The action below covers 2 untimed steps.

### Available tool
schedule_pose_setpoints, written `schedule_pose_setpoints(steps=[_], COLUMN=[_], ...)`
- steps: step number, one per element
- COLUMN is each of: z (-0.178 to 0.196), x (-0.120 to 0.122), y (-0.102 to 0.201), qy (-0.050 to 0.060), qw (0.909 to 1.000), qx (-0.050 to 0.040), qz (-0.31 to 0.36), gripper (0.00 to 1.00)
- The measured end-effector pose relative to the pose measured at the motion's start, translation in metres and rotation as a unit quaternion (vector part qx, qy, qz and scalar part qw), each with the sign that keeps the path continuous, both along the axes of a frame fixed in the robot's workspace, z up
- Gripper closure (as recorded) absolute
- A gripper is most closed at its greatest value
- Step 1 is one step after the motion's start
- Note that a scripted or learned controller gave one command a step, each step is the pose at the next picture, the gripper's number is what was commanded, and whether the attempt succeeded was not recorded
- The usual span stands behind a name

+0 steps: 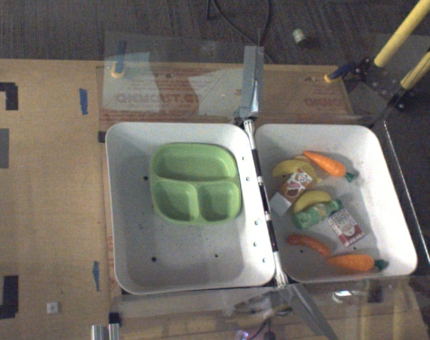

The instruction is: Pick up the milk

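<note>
— Where to look for the milk [295, 186]?

— In the right bin [388, 211], toward its inner wall. Lying flat, white end pointing down-left, pressed between the upper banana [292, 167] and the lower banana [312, 200].

— And relative to the gripper?

— Cannot tell. Cannot tell either whether set wide or narrow. Probably a reach across most of the bin, given an approach from the right.

— Likely trouble?

— Crowding, mostly. Little room on either flank, so easy to land on a banana, or to close on banana and carton together and drop both. Just beyond the lower banana, the green bottle [315, 215] — likely to get nudged too.

— Anything else?

— Wrong target. A little to the right, a red-and-white packet [344, 227], easy to mistake for the carton. Also close to the dividing wall, hence some risk of striking the rim on the way down.
</note>
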<state>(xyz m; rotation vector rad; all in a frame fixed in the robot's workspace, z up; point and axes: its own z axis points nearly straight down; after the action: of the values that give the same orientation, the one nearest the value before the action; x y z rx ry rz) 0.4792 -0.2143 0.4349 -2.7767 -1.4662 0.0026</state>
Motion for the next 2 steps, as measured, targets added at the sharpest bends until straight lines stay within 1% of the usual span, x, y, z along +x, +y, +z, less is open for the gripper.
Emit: schedule_pose_setpoints(steps=[1, 2], z=[-0.029, 0.000], x=[0.000, 0.000], y=[-0.001, -0.003], qy=[0.001, -0.001], qw=[0.9954, 0.9951], qx=[0.0005, -0.0008], qz=[-0.096, -0.099], gripper=[0.00, 0.00])
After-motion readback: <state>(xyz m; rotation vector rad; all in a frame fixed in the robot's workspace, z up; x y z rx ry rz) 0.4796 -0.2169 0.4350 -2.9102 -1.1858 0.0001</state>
